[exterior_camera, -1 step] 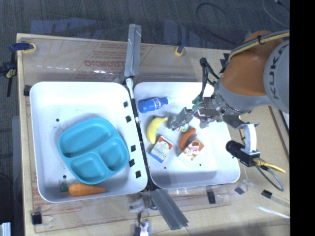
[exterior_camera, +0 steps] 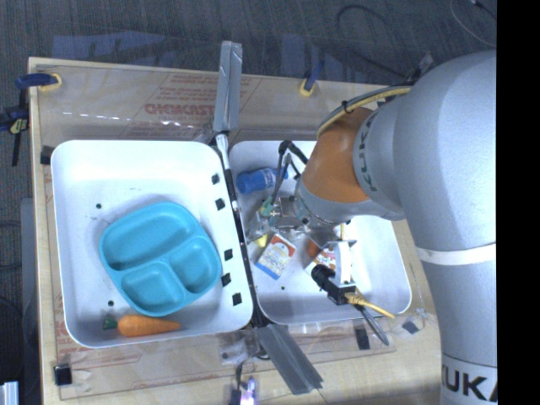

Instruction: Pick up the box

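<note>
arm (exterior_camera: 422,159): reaches over right bin (exterior_camera: 384,289) | left bin (exterior_camera: 76,175): blue tray (exterior_camera: 159,258), carrot (exterior_camera: 148,326) | box (exterior_camera: 275,256): on right bin floor, just left of and below gripper (exterior_camera: 291,219) | gripper: state cannot be told

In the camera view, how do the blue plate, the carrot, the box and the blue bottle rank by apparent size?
Largest to smallest, as they appear:
1. blue plate
2. carrot
3. box and blue bottle: these look alike, and the arm partly hides both, so I leave them unranked.
</note>
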Robot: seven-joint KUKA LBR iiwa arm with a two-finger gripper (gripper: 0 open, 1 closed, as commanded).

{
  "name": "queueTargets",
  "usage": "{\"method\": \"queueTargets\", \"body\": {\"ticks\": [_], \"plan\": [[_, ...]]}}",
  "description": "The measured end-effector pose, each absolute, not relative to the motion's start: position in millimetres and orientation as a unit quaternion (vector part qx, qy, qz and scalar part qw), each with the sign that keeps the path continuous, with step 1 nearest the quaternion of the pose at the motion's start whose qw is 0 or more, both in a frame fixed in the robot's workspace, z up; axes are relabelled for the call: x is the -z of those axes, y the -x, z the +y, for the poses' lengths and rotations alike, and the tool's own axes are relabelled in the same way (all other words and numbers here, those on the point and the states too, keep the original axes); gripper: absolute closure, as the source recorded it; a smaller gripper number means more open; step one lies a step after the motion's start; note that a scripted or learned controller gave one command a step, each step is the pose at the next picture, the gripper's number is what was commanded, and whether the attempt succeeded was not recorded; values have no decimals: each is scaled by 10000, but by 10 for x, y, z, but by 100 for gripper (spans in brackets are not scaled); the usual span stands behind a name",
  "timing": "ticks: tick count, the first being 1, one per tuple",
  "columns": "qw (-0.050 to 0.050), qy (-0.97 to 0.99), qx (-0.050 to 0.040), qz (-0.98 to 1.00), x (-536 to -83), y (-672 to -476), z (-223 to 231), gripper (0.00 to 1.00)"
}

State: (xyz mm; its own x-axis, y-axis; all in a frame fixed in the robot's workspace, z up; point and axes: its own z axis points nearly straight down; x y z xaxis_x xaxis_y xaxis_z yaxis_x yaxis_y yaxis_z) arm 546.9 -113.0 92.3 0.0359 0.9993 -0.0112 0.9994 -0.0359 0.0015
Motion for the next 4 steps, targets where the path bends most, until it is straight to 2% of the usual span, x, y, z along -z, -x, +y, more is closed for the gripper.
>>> {"method": "queueTargets", "body": {"ticks": [1, 2, 3, 4], "plan": [[-17, -7174, 8, 6966, -914, -5083, -1803, 0], [-18, -7155, 15, 6986, -1009, -5085, -1801, 100], [-12, -7128, 7, 7014, -1908, -4769, -1111, 100], [-19, -7113, 14, 7029, -1998, -4776, -1113, 100]]}}
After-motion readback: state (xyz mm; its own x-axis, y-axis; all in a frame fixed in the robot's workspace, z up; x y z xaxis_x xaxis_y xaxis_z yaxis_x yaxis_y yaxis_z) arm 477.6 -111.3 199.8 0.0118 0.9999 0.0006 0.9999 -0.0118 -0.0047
